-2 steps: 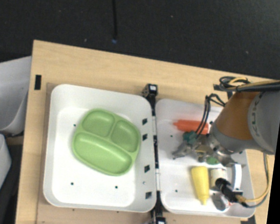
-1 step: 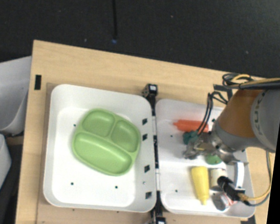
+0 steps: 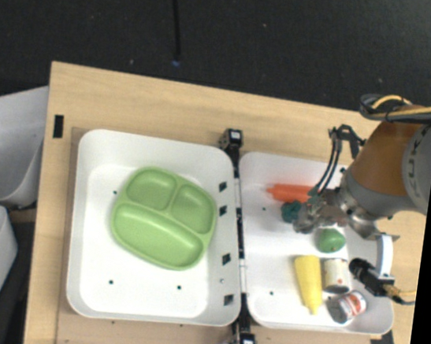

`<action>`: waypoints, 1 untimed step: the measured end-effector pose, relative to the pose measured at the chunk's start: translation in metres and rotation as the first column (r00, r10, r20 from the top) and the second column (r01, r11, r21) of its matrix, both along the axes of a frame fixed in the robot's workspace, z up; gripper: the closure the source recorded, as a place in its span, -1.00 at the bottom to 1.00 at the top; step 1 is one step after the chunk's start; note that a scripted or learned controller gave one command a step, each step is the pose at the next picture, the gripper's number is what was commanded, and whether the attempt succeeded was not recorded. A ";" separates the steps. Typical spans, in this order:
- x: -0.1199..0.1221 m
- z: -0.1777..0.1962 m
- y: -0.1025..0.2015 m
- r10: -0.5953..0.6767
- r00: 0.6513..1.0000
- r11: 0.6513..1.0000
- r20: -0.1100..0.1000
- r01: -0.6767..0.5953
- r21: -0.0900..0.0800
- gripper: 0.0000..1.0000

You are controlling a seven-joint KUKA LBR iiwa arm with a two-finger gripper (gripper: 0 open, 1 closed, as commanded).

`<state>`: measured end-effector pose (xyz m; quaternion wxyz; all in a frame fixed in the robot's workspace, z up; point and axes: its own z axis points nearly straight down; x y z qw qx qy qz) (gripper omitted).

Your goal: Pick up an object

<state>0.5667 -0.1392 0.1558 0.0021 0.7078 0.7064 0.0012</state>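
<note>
Though its jaw state is unreadable, gripper [image 3: 306, 220] hovers touching teal object [image 3: 291, 211]

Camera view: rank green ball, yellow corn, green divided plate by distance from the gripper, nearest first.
Measured from the gripper in the right bin:
1. Green ball, right bin, just beside the gripper on the side nearer the camera.
2. Yellow corn, right bin, farther toward the front edge.
3. Green divided plate, in the left bin, across the divider, clearly farthest.

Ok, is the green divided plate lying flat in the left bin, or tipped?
Flat. The plate lies face up on the left bin's floor, all three compartments showing and its full rim visible.
</note>
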 end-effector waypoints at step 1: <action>0.001 0.049 -0.001 0.005 1.000 1.000 0.001 -0.005 0.000 1.00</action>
